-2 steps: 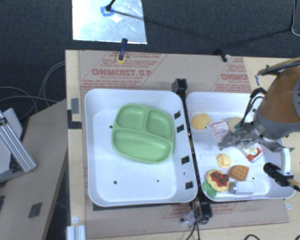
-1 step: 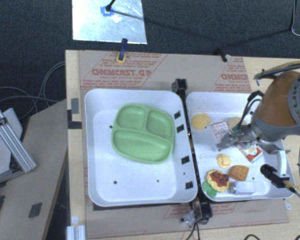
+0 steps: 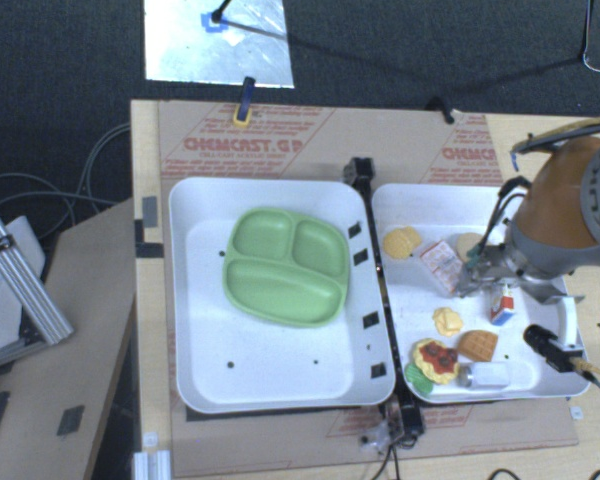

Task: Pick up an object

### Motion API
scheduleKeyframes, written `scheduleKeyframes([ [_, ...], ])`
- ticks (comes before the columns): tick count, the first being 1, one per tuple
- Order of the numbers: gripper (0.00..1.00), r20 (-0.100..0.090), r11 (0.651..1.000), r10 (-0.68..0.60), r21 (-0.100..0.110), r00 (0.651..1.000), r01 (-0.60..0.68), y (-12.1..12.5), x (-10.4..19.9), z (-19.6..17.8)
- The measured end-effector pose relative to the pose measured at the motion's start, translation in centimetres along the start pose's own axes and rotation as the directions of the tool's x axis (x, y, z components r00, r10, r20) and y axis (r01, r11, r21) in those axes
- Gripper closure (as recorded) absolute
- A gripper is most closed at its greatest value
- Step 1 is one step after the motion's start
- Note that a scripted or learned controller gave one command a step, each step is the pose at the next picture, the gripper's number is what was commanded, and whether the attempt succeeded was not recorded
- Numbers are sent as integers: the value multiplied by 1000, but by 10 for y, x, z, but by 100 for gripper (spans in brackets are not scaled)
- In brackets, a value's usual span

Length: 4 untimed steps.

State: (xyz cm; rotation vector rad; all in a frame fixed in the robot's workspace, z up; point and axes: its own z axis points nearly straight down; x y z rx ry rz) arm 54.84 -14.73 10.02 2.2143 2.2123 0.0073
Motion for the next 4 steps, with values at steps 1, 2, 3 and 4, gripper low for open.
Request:
scheduleKeyframes([
  [1,100,-4,1000,-6,6,1000,6,3,7,-46],
  [2,100,-3,1000,-5,3,1000,5,12,2,-107],
  [3,100,-4,1000,-5,7,1000,5,14,2,-125],
  [4,100,-5,1000,-9,8,1000,9,28,46,-118],
])
